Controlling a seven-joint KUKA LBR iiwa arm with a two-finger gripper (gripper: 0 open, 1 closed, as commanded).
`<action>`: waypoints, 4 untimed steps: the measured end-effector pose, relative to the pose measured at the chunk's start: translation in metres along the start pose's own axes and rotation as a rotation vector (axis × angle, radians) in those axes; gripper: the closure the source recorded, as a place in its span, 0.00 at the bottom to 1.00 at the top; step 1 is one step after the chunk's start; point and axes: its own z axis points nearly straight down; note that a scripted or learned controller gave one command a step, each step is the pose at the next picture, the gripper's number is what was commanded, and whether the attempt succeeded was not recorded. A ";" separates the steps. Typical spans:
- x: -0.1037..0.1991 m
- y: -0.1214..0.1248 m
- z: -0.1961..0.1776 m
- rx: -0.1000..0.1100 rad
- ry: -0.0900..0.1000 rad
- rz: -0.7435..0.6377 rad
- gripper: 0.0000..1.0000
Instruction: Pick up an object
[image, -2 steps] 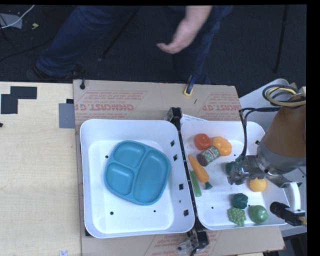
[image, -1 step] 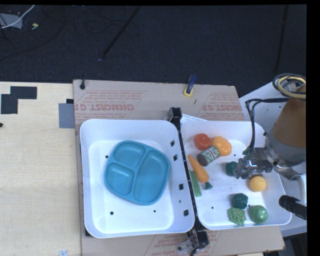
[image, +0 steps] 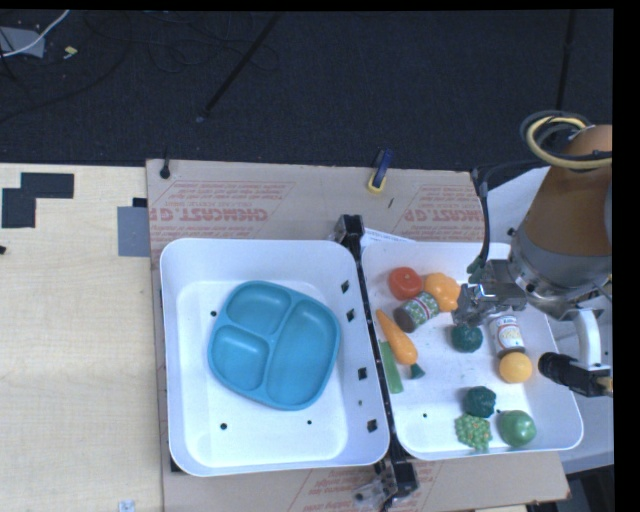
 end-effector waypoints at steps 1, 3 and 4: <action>0.028 0.044 -0.005 0.000 0.001 -0.002 1.00; 0.058 0.100 0.019 0.005 0.000 0.001 1.00; 0.052 0.104 -0.001 0.001 0.000 0.000 1.00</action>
